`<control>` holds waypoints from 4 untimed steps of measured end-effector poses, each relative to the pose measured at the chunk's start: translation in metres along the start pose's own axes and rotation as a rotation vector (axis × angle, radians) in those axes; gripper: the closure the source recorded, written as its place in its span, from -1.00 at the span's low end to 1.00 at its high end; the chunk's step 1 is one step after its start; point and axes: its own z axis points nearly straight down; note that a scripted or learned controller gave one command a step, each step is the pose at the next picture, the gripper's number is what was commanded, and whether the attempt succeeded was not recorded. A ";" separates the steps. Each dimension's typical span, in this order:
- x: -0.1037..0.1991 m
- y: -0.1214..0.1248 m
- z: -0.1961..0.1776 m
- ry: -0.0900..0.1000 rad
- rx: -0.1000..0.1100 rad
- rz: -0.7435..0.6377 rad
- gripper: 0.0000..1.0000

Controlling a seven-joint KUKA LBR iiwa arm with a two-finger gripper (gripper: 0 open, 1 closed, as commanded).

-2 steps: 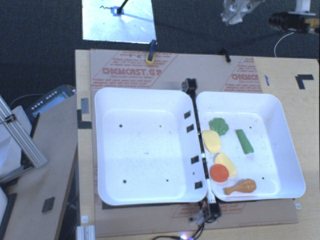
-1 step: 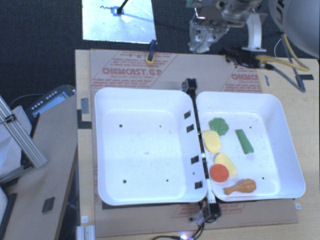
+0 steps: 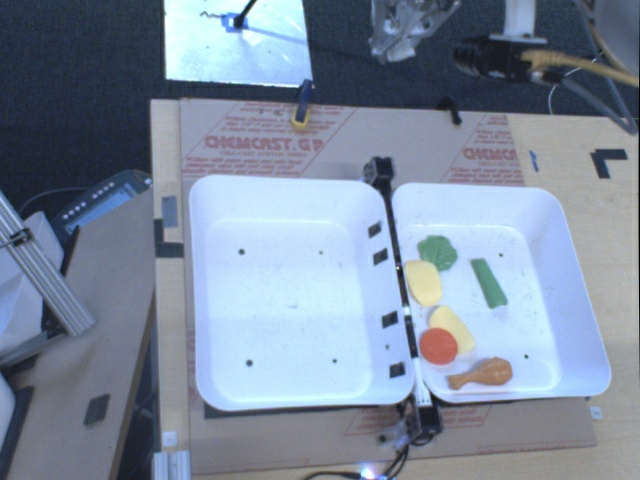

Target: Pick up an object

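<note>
You are looking down on two shallow white bins sitting side by side on the bench, their inner rims touching along a line of black clips. The left bin (image 3: 290, 288) is showing you bare white floor with a few dark dots. The right bin (image 3: 560, 268) is holding all the toy food, gathered toward its left wall: a green leafy piece (image 3: 437, 251) is lying farthest from you, a pale yellow piece (image 3: 423, 282) is sitting just below it and touching it, and a green stick (image 3: 489, 282) is lying apart to the right, slanted. Nearer to you, a second yellow piece (image 3: 452, 324) is resting against a red tomato (image 3: 438, 345), and a brown drumstick (image 3: 482, 373) is lying just beside them near the front rim. The gripper (image 3: 397, 30) is hanging at the top of the view, beyond the bench's far edge and well apart from both bins; nothing is sitting between its fingers, though you cannot tell how wide they are standing.
</note>
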 end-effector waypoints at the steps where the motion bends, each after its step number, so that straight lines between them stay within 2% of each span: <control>1: 0.036 -0.061 0.058 -0.004 0.017 0.001 1.00; 2: 0.048 -0.083 0.149 -0.007 0.020 0.003 1.00; 3: 0.084 -0.051 0.211 -0.005 0.014 0.003 1.00; 4: 0.061 -0.080 0.199 -0.004 0.012 0.008 1.00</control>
